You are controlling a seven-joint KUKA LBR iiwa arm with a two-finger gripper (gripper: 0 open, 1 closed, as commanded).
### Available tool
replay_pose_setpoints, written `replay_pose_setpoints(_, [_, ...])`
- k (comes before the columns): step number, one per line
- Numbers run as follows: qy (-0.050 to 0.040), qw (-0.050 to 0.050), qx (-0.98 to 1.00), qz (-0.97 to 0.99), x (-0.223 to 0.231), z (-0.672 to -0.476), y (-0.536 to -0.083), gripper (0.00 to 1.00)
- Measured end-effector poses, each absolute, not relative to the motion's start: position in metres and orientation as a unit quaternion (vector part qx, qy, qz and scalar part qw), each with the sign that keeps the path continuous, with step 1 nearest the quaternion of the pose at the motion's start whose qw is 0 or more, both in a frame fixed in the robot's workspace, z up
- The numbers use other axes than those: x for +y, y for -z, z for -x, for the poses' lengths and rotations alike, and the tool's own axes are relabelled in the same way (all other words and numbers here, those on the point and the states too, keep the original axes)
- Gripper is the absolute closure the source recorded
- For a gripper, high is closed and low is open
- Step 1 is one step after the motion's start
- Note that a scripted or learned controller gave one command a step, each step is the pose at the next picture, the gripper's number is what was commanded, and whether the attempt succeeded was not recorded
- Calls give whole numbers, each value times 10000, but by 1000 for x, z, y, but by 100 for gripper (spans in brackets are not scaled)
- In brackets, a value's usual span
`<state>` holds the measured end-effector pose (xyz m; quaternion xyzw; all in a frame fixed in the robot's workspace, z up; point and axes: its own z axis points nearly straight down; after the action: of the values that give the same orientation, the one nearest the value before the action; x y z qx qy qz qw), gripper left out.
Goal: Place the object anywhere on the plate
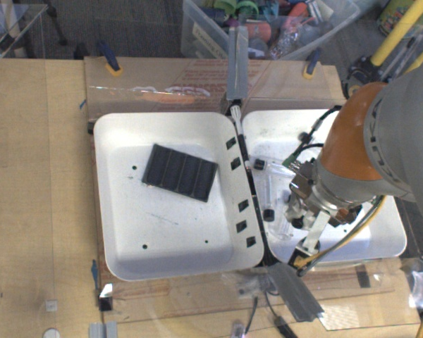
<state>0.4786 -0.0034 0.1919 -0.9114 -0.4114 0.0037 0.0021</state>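
A black ridged rectangular plate (180, 172) lies flat in the left bin (120, 252), toward its back middle. My gripper (296, 215) is down low in the right bin (391, 241), near that bin's left side, under the grey wrist and orange band. Just left of the gripper lies a clear, see-through object (266, 183), hard to make out against the white floor, with a small dark piece (268, 215) beside it. Whether the gripper touches either one I cannot tell.
A divider with black clips (241, 204) separates the two bins. Behind them stands a clear tub of colourful toys (268, 9). Cables (352, 234) hang off the wrist over the right bin's front. A wooden bench (35, 189) surrounds the bins.
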Motion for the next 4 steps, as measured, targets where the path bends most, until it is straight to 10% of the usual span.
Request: replay_pose_setpoints(4, [-62,36,-4049,9143,-4,-478,-200,100])
